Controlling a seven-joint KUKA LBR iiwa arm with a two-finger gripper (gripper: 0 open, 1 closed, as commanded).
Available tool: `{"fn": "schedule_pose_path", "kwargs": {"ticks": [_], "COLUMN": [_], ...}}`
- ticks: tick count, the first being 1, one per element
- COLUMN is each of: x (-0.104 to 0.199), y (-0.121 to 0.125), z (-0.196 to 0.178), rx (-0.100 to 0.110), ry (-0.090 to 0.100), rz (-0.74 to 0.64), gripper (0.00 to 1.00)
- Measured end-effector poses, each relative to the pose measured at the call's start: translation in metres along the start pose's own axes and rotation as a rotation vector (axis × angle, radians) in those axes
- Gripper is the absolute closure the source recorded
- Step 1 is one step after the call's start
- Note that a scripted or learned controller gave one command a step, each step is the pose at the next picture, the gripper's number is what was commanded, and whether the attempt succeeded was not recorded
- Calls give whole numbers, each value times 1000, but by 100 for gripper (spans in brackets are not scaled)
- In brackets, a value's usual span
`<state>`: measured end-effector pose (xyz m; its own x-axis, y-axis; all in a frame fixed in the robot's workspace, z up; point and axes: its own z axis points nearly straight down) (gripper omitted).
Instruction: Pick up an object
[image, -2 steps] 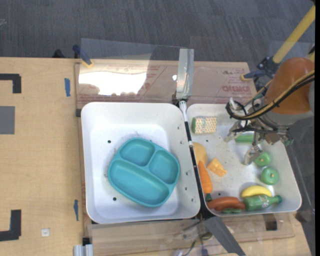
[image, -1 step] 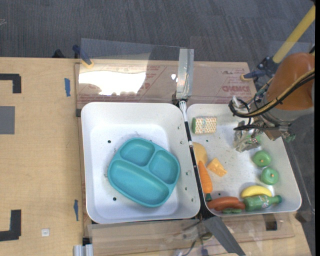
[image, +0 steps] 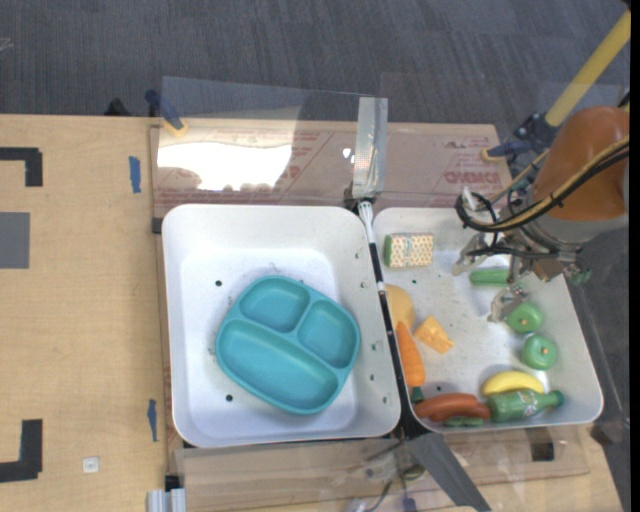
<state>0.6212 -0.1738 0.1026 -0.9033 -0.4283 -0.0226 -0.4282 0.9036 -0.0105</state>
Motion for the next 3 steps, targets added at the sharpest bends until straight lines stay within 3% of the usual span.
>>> {"fn": "schedule_pose_path", "kwargs": {"ticks": [1, 2, 3], "x": [50, -18, 11], "y": [-14, 60, -15], "z": [13, 13, -41], "rx": [-5, -7, -1], "ry": [13, 8, 12], "rz": [20, 21, -50], "gripper": [0, 0, 0]}}
